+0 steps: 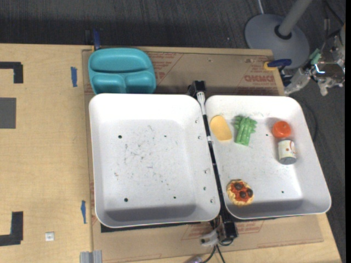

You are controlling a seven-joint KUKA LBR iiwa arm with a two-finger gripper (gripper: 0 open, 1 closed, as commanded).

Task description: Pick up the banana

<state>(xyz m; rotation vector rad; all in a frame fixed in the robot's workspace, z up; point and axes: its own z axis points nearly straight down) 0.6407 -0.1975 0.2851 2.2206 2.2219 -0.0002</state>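
The banana (221, 128) (a stubby yellow piece, paler at one end) lies in the right bin (307, 171), close to that bin's left wall and toward its far edge. Just beside it on the right lies a green bundle of toy vegetables (244, 129), very near the banana; whether the two touch cannot be told. Further right sit an orange-red round thing (281, 129) and, just below it, a small grey-white can (287, 151). A toy pizza slice (240, 192) lies near the bin's near left corner, well apart from the banana.

The gripper (321, 70) hangs outside the bins, beyond the right bin's far right corner; it is too blurred to tell whether it is open or closed, and nothing shows in it.

The left bin (98, 163) has a scuffed floor. Behind it rests a teal divided tray (122, 70). Both bins sit on brown cardboard (230, 70) over the pale wooden bench (44, 163). Dark carpet (164, 10) lies beyond, with a grey round stand base (269, 34).
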